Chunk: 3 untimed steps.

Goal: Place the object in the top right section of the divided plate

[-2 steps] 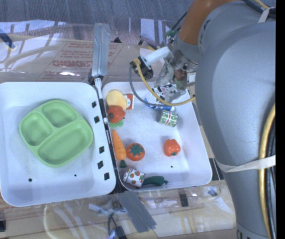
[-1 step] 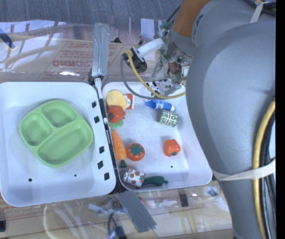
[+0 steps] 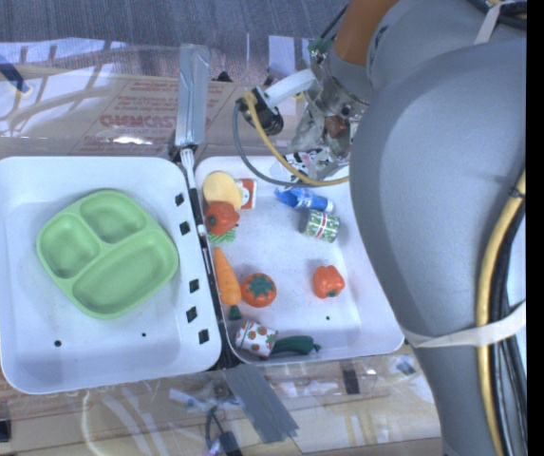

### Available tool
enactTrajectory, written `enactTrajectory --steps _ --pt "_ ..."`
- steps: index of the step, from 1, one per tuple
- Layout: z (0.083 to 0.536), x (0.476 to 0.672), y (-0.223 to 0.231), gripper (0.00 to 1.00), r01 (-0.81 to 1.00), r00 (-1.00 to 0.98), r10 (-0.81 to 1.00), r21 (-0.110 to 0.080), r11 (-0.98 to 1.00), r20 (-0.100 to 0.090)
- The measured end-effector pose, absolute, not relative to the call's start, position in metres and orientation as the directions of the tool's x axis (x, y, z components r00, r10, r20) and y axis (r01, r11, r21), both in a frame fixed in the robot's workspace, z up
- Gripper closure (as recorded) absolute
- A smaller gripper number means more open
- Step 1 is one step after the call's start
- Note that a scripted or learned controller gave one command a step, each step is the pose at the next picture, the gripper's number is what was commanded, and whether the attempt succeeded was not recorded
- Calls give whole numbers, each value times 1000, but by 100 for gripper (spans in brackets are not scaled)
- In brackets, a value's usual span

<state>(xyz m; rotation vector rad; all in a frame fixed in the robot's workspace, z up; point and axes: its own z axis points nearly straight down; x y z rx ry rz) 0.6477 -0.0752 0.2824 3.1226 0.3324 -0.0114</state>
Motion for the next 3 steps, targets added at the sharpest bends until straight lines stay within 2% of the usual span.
enactTrajectory --steps 3 --pt "304 649 -73 100 223 975 223 2 -975 -16"
